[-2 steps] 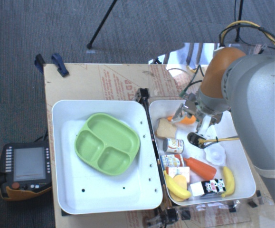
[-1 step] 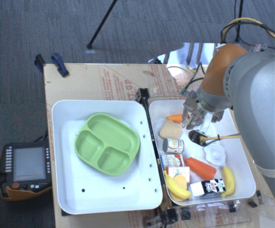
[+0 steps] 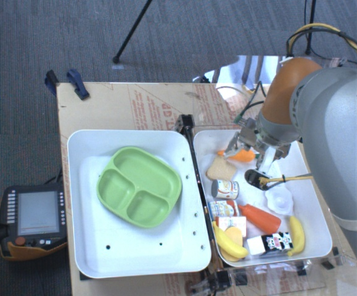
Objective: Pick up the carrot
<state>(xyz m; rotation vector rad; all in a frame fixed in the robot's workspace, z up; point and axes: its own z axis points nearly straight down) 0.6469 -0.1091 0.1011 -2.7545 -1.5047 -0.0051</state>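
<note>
The carrot [image 3: 243, 156], a small orange tapered piece, lies near the back of the right bin [image 3: 311, 193], just behind a tan bread slice [image 3: 221, 169]. My gripper [image 3: 250, 153] is down low over it and open. One finger [image 3: 233, 144] is at the carrot's left part and the other [image 3: 266, 163] is to its right. The carrot rests on the bin floor between them, and its left tip pokes out past the left finger.
The right bin also holds a small jar [image 3: 225, 189], a red-orange bottle-like item [image 3: 262, 217], two bananas [image 3: 296, 235], a milk carton [image 3: 270, 243] and a white cup [image 3: 280, 200]. The left bin [image 3: 86, 239] holds a green divided plate [image 3: 139, 187].
</note>
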